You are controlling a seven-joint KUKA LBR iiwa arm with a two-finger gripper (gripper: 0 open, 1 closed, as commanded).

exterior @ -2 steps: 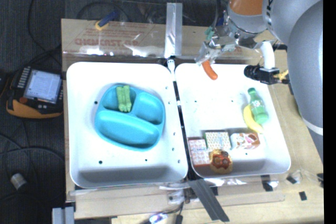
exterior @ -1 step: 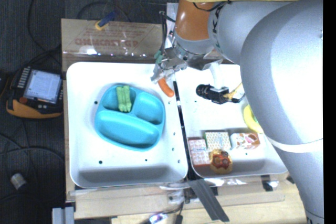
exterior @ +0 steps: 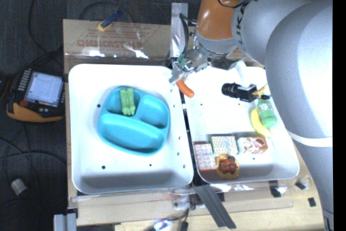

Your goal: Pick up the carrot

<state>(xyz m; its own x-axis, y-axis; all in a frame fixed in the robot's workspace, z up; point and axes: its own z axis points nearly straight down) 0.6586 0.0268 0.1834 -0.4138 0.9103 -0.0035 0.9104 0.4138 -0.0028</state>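
- My arm [exterior: 281, 46] reaches in over the right bin [exterior: 286, 173], and its bulk hides that bin's right edge.
- The left bin [exterior: 81, 170] carries a blue divided plate [exterior: 130, 130] at its middle. A small bunch of green stalks [exterior: 127, 101] lies in the plate's far compartment.
- Along the right bin's near edge sits a row of small food packets [exterior: 223, 144], with a brown lumpy piece [exterior: 227, 165] in front of them. A banana [exterior: 258, 124] lies towards the right edge, with a green item [exterior: 266, 113] touching it.
- My gripper [exterior: 181, 76] hangs over the right bin's far corner, on the side next to the left bin. I cannot tell whether it is open or closed, because the tip is too small and cluttered to read.
- The carrot [exterior: 186, 90] is in that same far corner, close to the wall shared with the left bin. It is tilted and sits right under my gripper's tip. I cannot tell whether it is touching the tip or lying free.
- The carrot looks like a small toy, so I judge it to be light, stiff and rather smooth.
  - It tapers, so a grip near the thin end may slide off.
  - I would close across the thicker middle, square to its length.
  - The nearby wall leaves little room on that side.
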